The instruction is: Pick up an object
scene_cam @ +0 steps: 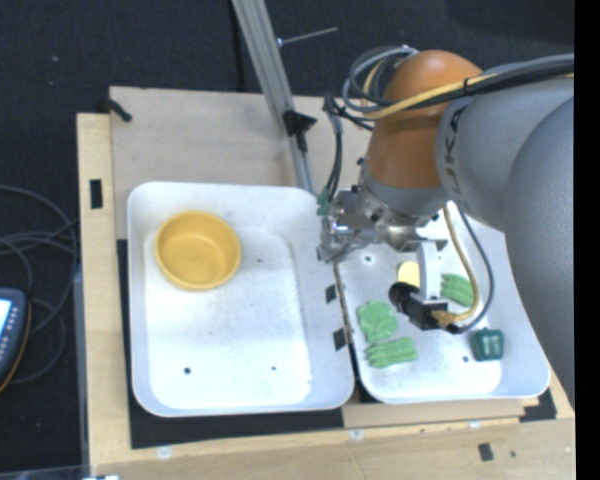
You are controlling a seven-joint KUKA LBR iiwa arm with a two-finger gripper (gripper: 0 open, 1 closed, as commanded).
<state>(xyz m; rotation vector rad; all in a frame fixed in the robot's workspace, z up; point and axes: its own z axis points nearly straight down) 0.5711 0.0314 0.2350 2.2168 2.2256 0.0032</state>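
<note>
The tool point(333, 238) hangs over the right bin's point(520, 373) left wall; whether it is clenched or released, I cannot tell. Green pieces point(377, 320) lie near it on the arm's side, and a yellow bowl point(198, 250) sits well away on its other side.

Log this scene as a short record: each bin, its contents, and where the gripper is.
left bin: one yellow bowl, upright, in the far left part
right bin: two light green pieces side by side near the left wall, a third light green piece further right, a small dark green piece near the right wall
pale yellow thing: in the right bin, partly hidden, kind unclear
gripper: over the right bin's far left part, by the divide
held: nothing seen in the gripper
</note>
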